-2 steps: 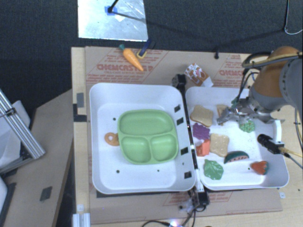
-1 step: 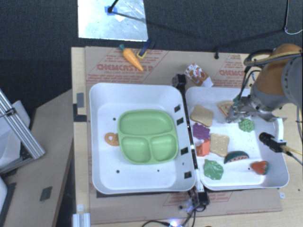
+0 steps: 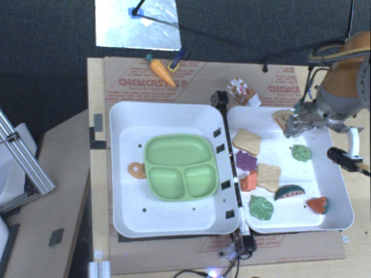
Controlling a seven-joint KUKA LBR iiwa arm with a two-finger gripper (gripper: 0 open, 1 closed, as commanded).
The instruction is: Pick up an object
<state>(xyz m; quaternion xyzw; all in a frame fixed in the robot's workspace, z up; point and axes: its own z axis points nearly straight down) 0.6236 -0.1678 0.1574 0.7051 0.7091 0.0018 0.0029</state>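
Observation:
My gripper [image 3: 293, 126] hangs low over the far right corner of the right bin [image 3: 336, 172], just right of a tan bread piece [image 3: 282, 118] and touching or nearly touching it. Below it lies a green broccoli floret [image 3: 301, 152]. Further left and nearer in the same bin lie a toast slice [image 3: 246, 141], a purple piece [image 3: 246, 161], an orange-red piece [image 3: 248, 182], a second toast slice [image 3: 268, 177], a green leaf [image 3: 261, 207], a watermelon slice [image 3: 288, 192] and a red strawberry [image 3: 317, 204].
The left bin [image 3: 124, 132] holds a green divided plate [image 3: 179, 167] and a small pretzel [image 3: 137, 170]. Behind the bins, on the bench, lie a toy carrot [image 3: 162, 72] and a patterned packet [image 3: 240, 90]. A black part [image 3: 342, 157] juts over the right bin's right side.

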